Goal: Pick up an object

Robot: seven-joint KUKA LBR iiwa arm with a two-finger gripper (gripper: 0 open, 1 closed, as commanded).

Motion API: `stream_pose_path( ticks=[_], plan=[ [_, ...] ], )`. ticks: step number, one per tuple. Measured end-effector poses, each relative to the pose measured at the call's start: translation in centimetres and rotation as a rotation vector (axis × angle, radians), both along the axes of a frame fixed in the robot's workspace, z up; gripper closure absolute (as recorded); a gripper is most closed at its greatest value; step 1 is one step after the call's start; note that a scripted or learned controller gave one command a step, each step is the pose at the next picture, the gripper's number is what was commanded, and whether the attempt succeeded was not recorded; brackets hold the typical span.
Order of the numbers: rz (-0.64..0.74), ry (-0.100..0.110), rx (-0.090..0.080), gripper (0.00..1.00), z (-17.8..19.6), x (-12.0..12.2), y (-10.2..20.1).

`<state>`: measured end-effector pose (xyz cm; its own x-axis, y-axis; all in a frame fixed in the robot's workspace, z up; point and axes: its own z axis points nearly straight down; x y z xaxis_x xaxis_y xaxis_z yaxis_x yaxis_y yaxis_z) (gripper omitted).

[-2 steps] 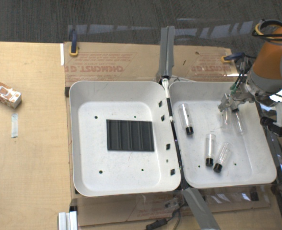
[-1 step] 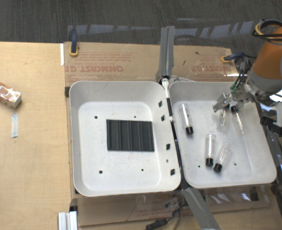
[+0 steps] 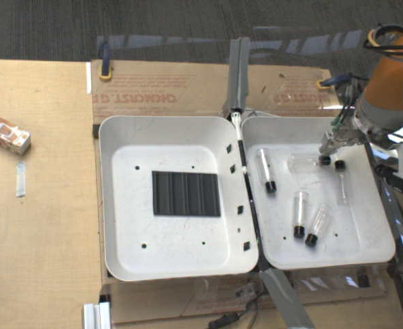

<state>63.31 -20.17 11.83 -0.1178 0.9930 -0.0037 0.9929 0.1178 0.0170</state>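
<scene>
The grey arm with its orange band (image 3: 388,81) comes in from the right and bends down over the right bin (image 3: 366,252). Its claw (image 3: 327,155) sits low at the top of that bin. The tip is small and dark, and I cannot tell how it is set.

Clear little tubes with black caps lie in the right bin. One tube (image 3: 266,171) lies near the bin's left wall. Its long side runs up and down the picture, and its black cap points toward the bottom. Two more tubes lie close together lower down. The first tube of the pair (image 3: 300,214) runs up and down with its cap at the bottom. The second tube of the pair (image 3: 316,225) leans a bit, with its cap at the lower left. A fourth tube (image 3: 341,180) lies just beside the claw, with its cap at the top and its clear body running down.

The left bin (image 3: 119,252) has a dark ribbed mat (image 3: 186,193) lying flat in its middle.

On the desk (image 3: 37,252), far to the left, sits a small box (image 3: 8,136).
</scene>
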Motion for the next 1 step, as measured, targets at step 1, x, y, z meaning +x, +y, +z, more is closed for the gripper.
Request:
stream_pose_path(
  ticks=[1],
  plan=[
    [0.0,0.0,0.0,0.0,0.0,0.0,0.0]
  ],
)
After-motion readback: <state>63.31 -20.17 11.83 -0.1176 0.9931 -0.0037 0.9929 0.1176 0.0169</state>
